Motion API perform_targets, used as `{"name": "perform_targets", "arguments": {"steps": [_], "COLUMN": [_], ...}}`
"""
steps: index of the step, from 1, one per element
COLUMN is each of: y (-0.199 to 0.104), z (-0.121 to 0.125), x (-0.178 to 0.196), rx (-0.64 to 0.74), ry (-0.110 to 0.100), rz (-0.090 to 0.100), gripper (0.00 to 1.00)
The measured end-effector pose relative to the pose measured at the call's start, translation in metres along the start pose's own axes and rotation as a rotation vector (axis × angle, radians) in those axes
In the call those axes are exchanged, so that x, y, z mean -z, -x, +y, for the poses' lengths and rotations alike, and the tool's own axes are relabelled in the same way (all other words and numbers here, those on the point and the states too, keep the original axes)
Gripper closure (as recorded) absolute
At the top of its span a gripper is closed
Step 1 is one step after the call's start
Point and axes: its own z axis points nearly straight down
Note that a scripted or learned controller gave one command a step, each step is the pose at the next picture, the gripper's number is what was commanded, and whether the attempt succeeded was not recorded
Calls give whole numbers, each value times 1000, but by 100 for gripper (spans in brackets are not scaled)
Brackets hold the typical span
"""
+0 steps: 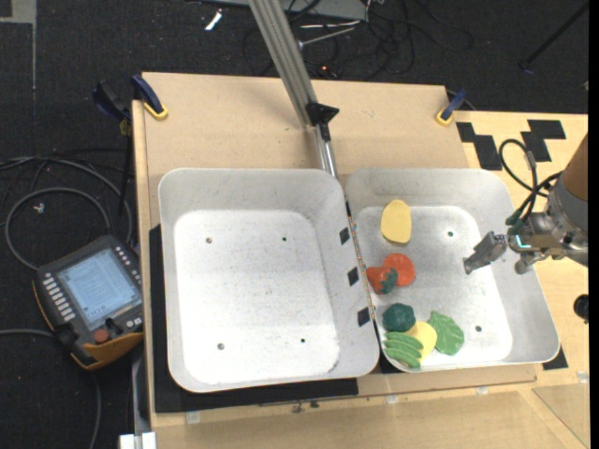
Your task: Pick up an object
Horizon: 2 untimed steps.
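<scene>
A wooden bench (281, 124) carries two shallow white bins side by side. The left bin (182, 204) is the larger-looking of the two from this slant, and its floor shows only small dark specks. The right bin (487, 195) touches it along a shared middle edge marked with a few black tabs, and it holds all the loose things. A slanted metal pole (281, 45) comes down from the top of the view to a black clamp just above where the two bins meet. On the dark floor to the left of the bench lies a control pad (89, 293) with a lit screen and an orange underside. The arm (573, 190) enters from the right with black cable looped above it, and its gripper (485, 253) hangs over the right half of the right bin, apart from every object there; how wide it stands cannot be told from this angle, and nothing shows between its tips. In that bin, a yellow piece (396, 222) lies near the middle edge, towards the back. Below it sits a red and orange piece (391, 272). Nearest the front edge is a close cluster: a dark green lump (399, 317), a light green leafy piece (447, 333), a small yellow piece (424, 335) and a striped green piece (404, 349), all touching or nearly so.
</scene>
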Motion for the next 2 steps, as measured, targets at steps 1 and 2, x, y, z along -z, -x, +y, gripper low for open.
{"name": "perform_targets", "arguments": {"steps": [1,2], "y": [0,-10], "z": [1,4], "x": [2,-49], "rx": [-1,-2], "ry": [4,-1], "rz": [-1,1], "gripper": [0,0]}}
